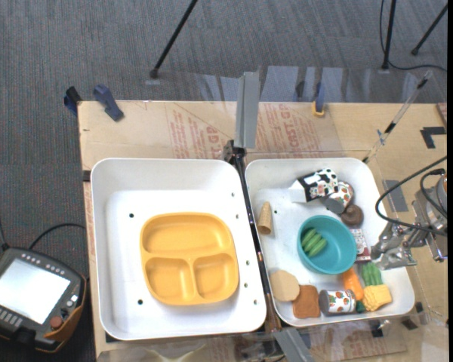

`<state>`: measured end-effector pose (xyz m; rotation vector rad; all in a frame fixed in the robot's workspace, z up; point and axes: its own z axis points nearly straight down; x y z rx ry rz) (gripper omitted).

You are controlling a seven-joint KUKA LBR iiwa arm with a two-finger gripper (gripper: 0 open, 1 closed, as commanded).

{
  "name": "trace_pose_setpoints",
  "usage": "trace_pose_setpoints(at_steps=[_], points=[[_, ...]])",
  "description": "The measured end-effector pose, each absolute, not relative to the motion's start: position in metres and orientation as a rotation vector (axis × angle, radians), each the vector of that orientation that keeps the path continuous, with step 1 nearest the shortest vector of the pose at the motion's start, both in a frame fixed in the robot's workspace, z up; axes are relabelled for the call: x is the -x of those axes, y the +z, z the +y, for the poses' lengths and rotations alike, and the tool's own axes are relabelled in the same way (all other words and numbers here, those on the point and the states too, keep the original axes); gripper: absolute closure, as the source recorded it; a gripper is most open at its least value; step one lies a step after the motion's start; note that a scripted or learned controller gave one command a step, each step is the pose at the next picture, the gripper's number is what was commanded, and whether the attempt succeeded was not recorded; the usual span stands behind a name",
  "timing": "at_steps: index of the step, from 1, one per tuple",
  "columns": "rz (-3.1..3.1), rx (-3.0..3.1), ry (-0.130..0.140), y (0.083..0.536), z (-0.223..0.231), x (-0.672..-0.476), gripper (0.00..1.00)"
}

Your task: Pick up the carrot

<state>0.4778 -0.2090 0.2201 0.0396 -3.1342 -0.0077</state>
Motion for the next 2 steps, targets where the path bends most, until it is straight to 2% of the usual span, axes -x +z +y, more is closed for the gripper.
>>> trace_pose_setpoints(at_steps=[1, 2], points=[[-3.14, -0.041, -0.003, 0.223, -0.209, -0.479, 0.0], [-3.153, 0.068, 0.004, 0.107, -0.191, -0.486, 0.0]])
